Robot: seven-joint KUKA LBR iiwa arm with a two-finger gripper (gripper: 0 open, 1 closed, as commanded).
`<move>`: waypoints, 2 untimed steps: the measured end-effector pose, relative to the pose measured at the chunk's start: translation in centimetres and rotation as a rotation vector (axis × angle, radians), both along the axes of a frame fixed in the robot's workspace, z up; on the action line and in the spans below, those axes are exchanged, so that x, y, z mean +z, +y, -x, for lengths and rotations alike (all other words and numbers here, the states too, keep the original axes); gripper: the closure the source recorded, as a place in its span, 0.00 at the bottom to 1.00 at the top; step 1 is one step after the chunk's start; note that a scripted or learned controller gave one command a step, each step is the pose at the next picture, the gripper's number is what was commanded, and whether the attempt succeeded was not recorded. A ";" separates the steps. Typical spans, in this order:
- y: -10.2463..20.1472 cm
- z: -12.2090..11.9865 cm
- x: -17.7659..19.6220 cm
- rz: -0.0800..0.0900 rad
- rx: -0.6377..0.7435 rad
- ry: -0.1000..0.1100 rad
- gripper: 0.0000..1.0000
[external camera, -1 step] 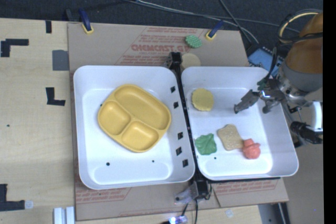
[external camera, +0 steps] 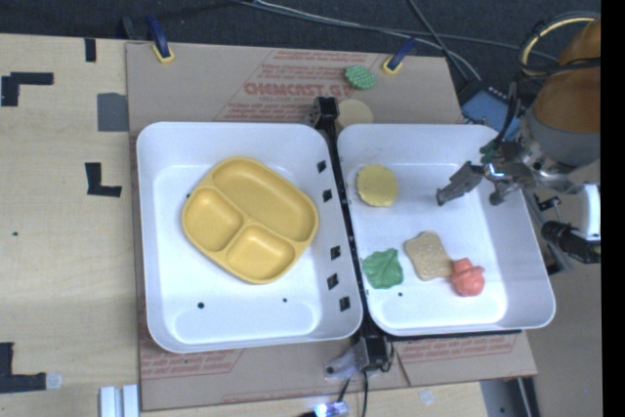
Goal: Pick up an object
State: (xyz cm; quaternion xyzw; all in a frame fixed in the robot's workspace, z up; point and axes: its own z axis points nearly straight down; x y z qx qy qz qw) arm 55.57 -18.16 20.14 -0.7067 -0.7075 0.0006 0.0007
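The right bin holds a round yellow piece, a green leafy piece, a tan slice and a small red piece. My gripper hovers over the upper right part of this bin, to the right of the yellow piece and apart from it. It is open, one dark finger slanting left and the other nearer the bin's right wall. Nothing lies between them.
In the left bin sits a yellow divided plate. Behind the bins, on the cardboard, are a small green piece and a pale disc. Cables run across the dark floor at the back.
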 end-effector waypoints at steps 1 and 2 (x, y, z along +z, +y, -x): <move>0.5 0.1 -4.4 0.000 0.000 0.003 0.00; 0.2 0.3 -8.9 0.000 0.000 0.003 0.00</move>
